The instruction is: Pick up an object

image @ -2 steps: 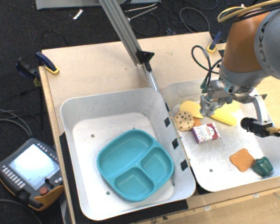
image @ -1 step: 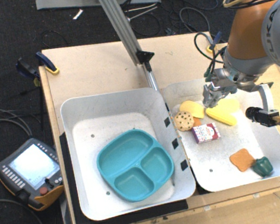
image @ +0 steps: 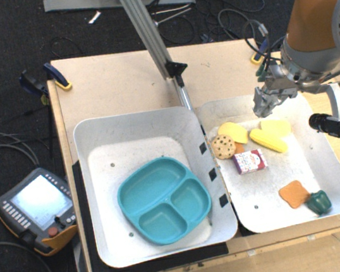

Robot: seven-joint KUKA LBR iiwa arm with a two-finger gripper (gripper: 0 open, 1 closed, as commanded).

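The gripper (image: 264, 106) hung at the upper edge of the right bin (image: 334, 160), right of the frame's centre, just above and beside a yellow wedge of cheese (image: 275, 127). Whether it was open or closed could not be told from this slanted view, and nothing could be seen held in it.

The things to pick lay clustered in that bin's upper half: a banana (image: 268, 140) touching the cheese, a yellow chip-like piece (image: 233, 132), a cookie (image: 223, 147) beside it, and a small pink-and-white box (image: 249, 162) just below. Lower right in the bin sat an orange slice of toast (image: 294, 194) and a green pepper (image: 319, 202), near each other but well apart from the cluster. The left bin (image: 94, 144) held a teal divided plate (image: 163, 200).

The likely trouble was crowding. The cheese and banana touched, so a descent there could land on both, push one aside or clamp an edge that slipped free. The gripper also sat close to the bin's upper rim, and a drop too near it might strike the wall. The smooth, curved banana looked prone to rolling out of a pinch.
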